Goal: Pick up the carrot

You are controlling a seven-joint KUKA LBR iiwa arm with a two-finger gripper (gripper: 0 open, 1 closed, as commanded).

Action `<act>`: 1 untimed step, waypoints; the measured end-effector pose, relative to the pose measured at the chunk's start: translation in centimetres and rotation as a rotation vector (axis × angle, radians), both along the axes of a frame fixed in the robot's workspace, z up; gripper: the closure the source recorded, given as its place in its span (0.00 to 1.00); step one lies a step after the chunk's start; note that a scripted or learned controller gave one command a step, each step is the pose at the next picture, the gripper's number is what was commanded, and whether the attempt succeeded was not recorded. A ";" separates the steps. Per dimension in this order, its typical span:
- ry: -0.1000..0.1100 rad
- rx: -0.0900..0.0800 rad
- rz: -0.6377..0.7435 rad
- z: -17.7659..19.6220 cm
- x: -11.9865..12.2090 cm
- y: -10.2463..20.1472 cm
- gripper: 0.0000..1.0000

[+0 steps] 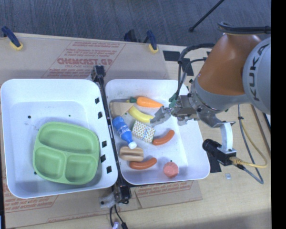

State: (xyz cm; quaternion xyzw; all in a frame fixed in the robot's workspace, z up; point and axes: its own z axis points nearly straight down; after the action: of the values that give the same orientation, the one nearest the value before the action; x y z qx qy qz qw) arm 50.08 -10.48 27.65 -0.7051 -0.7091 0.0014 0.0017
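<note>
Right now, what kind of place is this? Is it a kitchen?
Probably not a kitchen but a robot lab bench: a grey and orange robot arm reaches over two white bins, one holding toy food like the carrot, with cardboard clamped underneath.

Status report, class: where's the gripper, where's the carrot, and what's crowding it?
Gripper over right bin, holding nothing. Carrot at bin's back, untouched. Banana right beside it.

I see my hand (160,115) low in the right bin (193,168), just beside the banana (139,114), with the carrot (148,101) lying just beyond it.
</note>
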 end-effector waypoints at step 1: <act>-0.003 -0.001 0.039 1.4 6.7 -3.0 0.00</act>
State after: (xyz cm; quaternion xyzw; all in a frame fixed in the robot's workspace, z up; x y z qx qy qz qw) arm 56.78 -13.50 29.10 -0.6910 -0.7228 0.0008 0.0005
